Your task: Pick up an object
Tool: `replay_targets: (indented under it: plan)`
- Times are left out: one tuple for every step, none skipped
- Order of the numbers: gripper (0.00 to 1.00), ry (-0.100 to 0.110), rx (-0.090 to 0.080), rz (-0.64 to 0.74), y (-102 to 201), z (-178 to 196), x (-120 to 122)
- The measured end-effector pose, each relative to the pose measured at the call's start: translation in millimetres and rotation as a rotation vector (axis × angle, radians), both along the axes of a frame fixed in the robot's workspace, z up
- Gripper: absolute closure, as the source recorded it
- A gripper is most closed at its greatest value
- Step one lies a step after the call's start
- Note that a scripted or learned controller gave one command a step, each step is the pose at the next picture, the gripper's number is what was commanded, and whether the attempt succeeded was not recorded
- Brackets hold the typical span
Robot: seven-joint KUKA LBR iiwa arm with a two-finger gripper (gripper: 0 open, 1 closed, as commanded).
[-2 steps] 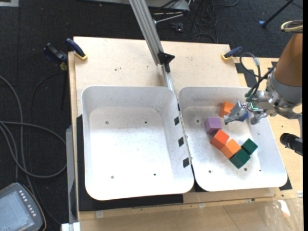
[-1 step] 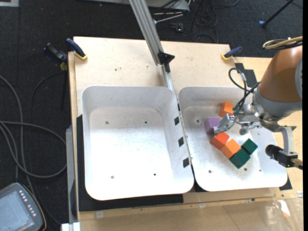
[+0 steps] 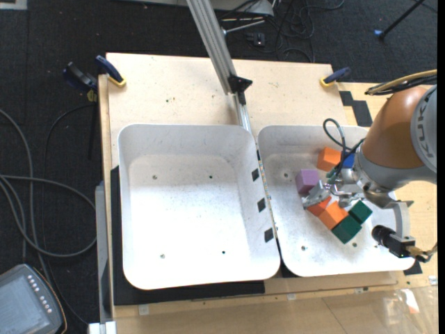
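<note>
In the right bin [image 3: 292, 252] lie a purple block [image 3: 306, 181], an orange block [image 3: 329, 159] behind it, another orange block [image 3: 329, 213] and a green block [image 3: 352, 223] at the front right. My gripper [image 3: 325, 192] reaches in from the right and hangs low over the cluster, its tips between the purple block and the nearer orange block. The orange-banded wrist [image 3: 396, 141] covers the bin's right side. No block shows clearly between the fingers.
The left bin [image 3: 188, 207] stands beside the right one, sharing a middle rim. A slanted metal bar [image 3: 215, 40] runs from the top down to the bins' back edge. Clamps [image 3: 111, 72] sit at the bench's back corners.
</note>
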State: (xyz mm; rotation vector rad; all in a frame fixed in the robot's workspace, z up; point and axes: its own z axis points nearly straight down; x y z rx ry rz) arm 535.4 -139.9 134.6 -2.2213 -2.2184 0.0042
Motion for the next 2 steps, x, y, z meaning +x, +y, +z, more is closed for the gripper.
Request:
replay_targets:
  plan:
    - [0.0, -0.012, -0.004, 0.001, -1.5, -15.3, 2.8]
    - [1.0, -0.006, 0.0, 0.001, -0.1, -9.0, 1.7]
